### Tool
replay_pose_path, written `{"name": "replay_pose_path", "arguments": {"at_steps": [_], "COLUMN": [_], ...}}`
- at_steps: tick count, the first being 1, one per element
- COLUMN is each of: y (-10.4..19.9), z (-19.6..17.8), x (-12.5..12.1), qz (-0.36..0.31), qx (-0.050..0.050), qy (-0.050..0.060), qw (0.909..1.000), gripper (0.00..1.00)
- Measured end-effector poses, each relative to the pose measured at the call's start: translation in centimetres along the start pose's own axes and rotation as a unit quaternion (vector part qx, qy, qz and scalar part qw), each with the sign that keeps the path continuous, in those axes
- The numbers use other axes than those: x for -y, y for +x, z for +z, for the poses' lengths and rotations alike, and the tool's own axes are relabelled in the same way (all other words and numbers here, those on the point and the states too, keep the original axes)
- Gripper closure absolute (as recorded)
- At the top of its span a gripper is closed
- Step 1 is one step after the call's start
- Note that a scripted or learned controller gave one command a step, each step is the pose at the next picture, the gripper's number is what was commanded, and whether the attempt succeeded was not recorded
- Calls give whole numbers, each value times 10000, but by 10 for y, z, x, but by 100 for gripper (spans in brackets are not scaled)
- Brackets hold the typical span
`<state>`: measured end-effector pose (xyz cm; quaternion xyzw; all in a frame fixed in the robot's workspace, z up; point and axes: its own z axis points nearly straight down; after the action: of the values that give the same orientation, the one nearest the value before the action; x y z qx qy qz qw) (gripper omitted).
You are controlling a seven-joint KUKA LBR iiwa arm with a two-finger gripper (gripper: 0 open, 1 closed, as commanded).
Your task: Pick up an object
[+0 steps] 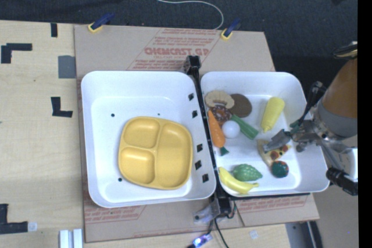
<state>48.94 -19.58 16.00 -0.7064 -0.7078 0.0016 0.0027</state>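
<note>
Two bins side by side, yellow tray (pixel 156 152) in the left bin (pixel 99 101), and the gripper (pixel 278 142) down in the right bin (pixel 290 83) among toy food near the corn (pixel 272 113), can't tell if it's open or closed.

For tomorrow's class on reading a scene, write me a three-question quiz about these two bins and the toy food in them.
1. True or false: the yellow tray lies in the left bin.
2. Which lies nearest the right bin's front edge: A carrot, B banana, C corn cob?
3. Fill in: the gripper hovers over the ___ bin.

Key: 1 true; 2 B; 3 right.
</note>
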Motion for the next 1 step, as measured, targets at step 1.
{"name": "replay_pose_path", "arguments": {"at_steps": [1], "y": [12], "z": [51], "x": [1], "qz": [1], "qx": [-4], "qy": [0], "qw": [10000], "gripper": [0]}}
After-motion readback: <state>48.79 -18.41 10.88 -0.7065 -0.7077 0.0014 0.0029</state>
